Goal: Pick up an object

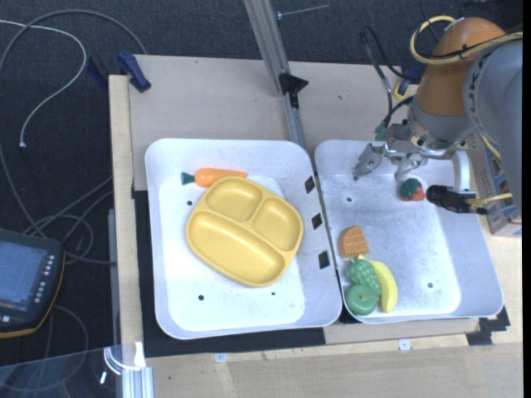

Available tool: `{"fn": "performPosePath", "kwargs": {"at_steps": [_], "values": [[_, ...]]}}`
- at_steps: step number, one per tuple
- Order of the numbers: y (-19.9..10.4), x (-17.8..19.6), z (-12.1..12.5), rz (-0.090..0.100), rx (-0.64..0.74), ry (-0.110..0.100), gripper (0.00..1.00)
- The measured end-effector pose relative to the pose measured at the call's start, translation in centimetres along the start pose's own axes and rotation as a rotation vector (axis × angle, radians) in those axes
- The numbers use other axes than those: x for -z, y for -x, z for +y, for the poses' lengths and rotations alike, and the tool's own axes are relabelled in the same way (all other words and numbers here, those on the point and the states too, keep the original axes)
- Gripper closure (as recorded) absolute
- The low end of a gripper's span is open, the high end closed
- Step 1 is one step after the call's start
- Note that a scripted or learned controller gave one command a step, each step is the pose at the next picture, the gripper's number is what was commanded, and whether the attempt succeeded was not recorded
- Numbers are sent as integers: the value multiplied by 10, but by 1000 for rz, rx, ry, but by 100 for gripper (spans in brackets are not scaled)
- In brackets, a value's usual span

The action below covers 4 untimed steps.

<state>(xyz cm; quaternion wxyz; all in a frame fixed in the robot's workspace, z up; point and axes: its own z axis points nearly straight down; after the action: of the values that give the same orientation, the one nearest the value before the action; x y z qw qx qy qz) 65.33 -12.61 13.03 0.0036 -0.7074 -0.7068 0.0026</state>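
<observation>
Approach step of a pick. The grey arm with its orange band point(459, 44) hangs over the far part of the right-hand shallow white bin point(431, 255). Its two-finger gripper point(386, 162) stands with fingers spread apart, nothing between them. Likeliest target: the small red-and-green rounded toy point(411, 191), just beside the gripper on its near right, resting on the bin floor. The next move calls for a short shift over the toy, then descent and closing. Its rounded form may roll under pinching.
</observation>
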Motion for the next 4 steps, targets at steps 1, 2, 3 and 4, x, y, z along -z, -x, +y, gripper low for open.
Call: {"fn": "performPosePath", "kwargs": {"at_steps": [1, 2, 3, 4], "values": [[-1, -40, -1, 0, 1, 1, 0], [-1, -26, 1, 0, 1, 8, 100], [-5, 39, 4, -3, 2, 17, 100], [4, 99, 5, -4, 1, 18, 100]]}}
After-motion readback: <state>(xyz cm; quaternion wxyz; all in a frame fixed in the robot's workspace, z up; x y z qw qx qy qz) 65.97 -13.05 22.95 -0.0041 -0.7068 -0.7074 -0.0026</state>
